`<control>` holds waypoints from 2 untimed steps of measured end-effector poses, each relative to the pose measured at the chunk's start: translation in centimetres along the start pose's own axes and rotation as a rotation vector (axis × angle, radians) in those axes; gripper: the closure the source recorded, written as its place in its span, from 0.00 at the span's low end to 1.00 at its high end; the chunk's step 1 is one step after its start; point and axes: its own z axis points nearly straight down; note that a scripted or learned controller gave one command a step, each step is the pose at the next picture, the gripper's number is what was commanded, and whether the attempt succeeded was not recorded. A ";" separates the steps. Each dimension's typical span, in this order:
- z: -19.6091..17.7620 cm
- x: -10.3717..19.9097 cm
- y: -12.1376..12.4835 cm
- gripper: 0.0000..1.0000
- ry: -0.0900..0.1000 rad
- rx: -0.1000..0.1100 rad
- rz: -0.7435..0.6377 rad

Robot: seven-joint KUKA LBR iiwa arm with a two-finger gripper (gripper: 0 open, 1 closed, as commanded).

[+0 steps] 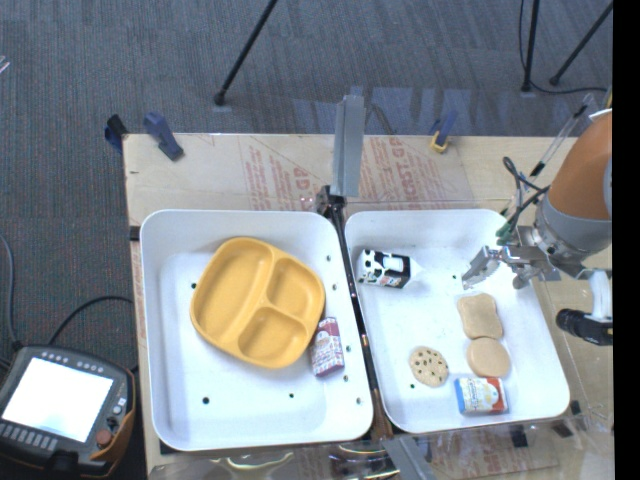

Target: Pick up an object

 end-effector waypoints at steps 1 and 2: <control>5.7 0.4 -2.3 0.00 -0.001 -0.007 -0.155; 4.6 0.4 -2.2 1.00 -0.002 -0.009 -0.158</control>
